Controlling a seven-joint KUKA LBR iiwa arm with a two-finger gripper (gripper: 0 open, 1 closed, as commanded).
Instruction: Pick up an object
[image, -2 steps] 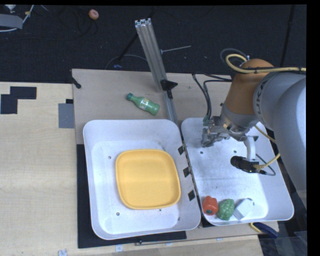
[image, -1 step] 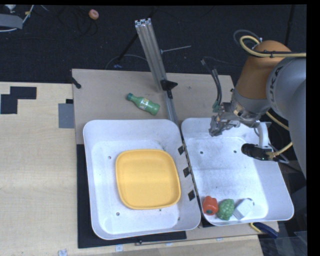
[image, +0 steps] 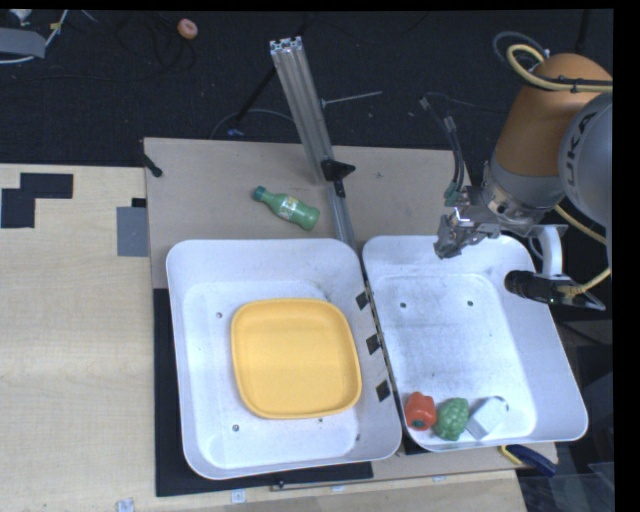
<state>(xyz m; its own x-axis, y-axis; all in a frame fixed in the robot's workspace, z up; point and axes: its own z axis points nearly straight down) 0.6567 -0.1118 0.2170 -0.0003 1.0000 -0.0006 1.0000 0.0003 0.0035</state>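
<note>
The gripper (image: 458, 240) hovers over the right bin (image: 545, 345) at its far rim; whether it is spread cannot be told. Judging by this, the approach is underway. The red pepper (image: 420, 410), green toy (image: 452, 418) and white block (image: 484, 417) lie at the bin's near edge; next calls for crossing and descending there.

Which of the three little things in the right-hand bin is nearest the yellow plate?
The red pepper. It sits leftmost of the cluster, beside the green piece and the white block, closest to the yellow plate.

The gripper (image: 456, 240) hangs over the right bin's (image: 520, 330) far rim. A red pepper (image: 420, 410), a green toy (image: 452, 418) and a white block (image: 485, 418) crowd that bin's near edge. A yellow plate (image: 295, 357) fills the left bin (image: 195, 300); a green bottle (image: 286, 207) lies on the worktop (image: 220, 170) behind.
</note>
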